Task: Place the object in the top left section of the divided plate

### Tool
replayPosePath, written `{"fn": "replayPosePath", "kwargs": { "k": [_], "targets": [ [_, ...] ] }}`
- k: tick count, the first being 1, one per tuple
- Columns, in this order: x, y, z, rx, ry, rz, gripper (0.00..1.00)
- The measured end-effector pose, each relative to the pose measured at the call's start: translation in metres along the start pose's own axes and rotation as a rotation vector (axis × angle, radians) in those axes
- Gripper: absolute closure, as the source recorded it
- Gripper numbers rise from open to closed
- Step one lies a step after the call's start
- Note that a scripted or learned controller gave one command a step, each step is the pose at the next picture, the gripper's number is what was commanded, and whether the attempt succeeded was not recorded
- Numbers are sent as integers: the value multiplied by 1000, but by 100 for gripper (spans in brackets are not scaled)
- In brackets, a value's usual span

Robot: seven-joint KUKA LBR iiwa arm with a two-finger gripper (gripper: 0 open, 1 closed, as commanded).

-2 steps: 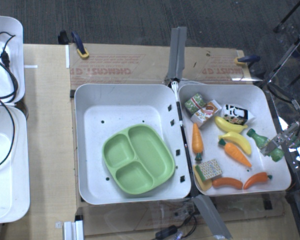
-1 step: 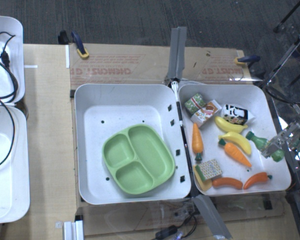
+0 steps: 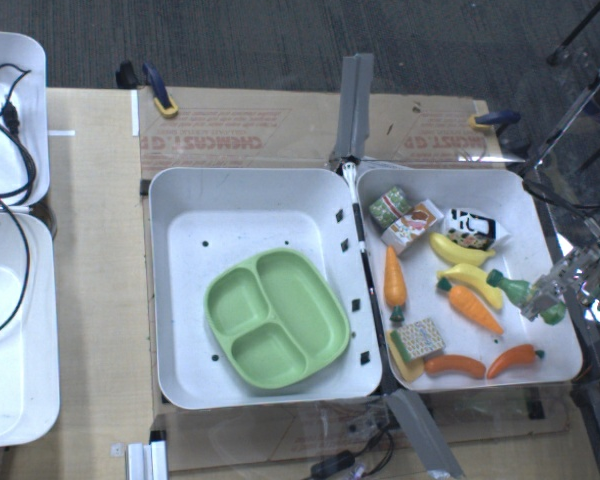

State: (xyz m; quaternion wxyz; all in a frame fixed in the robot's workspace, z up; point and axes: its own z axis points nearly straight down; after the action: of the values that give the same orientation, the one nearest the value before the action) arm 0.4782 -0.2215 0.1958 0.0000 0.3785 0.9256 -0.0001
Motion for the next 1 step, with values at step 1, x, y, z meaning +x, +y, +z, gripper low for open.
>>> {"fn": "replayPosePath", "kwargs": {
  "k": [1],
  "targets": [
    [0,0,-8,-1,-2,-147,100]
  ]
}}
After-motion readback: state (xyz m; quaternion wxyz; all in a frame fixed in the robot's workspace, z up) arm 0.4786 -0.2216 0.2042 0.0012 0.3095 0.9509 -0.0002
